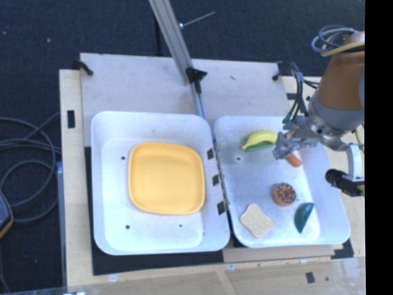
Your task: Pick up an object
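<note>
In the right bin (325, 183) lie a yellow banana (258, 140), an orange-red piece (295, 160), a brown sprinkled doughnut (284, 194), a tan slice of bread (256, 220) and a dark green wedge (303, 216). My gripper (285, 149) hangs low over the bin's upper part, just right of the banana and right above the orange-red piece, which peeks out beneath it. Whether it touches that piece is hidden by the gripper body.
The left bin (110, 165) holds a yellow square plate (166, 177). A slanted metal pole (175, 35) rises from the divide between the bins at the back. Cables trail over the floor at the left.
</note>
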Action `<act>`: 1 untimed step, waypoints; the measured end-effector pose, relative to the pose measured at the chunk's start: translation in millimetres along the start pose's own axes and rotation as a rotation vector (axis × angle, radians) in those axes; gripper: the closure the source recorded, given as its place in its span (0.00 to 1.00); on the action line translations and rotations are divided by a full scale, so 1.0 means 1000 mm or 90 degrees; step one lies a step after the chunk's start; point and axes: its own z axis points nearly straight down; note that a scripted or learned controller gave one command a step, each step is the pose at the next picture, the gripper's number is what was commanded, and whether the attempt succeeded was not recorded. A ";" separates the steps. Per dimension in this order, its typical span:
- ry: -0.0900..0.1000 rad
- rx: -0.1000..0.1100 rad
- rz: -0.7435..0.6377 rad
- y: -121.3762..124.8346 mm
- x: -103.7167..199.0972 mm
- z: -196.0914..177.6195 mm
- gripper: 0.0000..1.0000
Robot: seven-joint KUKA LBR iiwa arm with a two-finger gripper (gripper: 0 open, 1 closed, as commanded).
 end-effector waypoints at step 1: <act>0.000 0.000 -0.001 0.020 0.042 -0.002 1.00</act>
